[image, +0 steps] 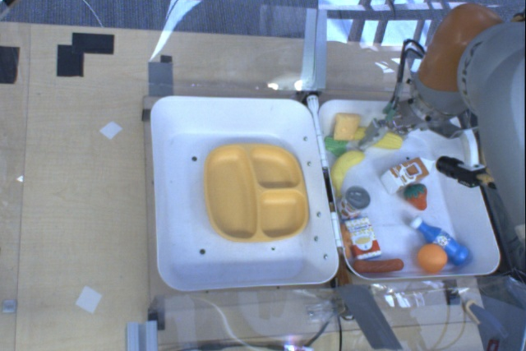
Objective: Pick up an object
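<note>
Many small items are crowding the right bin, so the claw is hovering over the yellow piece; its state I cannot tell.

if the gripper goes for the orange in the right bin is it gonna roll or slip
Likely yes. The orange looks round and smooth, so a nudge could roll it. It lies against the blue bottle near the bin's rim, which may check that. It looks like a light toy, probably stiff enough to pinch.
</note>
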### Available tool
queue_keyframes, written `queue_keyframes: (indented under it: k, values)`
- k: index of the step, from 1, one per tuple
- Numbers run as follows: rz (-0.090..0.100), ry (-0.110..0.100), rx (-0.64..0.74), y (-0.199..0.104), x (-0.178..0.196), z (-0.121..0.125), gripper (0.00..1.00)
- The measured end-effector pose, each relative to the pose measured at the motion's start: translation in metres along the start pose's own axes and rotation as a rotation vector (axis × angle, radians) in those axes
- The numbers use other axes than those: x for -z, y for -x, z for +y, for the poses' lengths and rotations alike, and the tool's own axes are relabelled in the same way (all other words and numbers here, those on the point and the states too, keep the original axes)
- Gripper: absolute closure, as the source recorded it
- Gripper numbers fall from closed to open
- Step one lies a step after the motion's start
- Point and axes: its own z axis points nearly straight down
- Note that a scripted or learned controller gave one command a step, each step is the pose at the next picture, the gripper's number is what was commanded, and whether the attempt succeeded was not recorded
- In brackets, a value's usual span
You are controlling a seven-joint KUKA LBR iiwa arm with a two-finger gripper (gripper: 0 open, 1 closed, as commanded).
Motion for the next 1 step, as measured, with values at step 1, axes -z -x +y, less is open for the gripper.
queue_keyframes:
  k: [1]
  values:
    - [-0.002,-0.004,0.007,0.0003,0.0108,-0.0005,1.00]
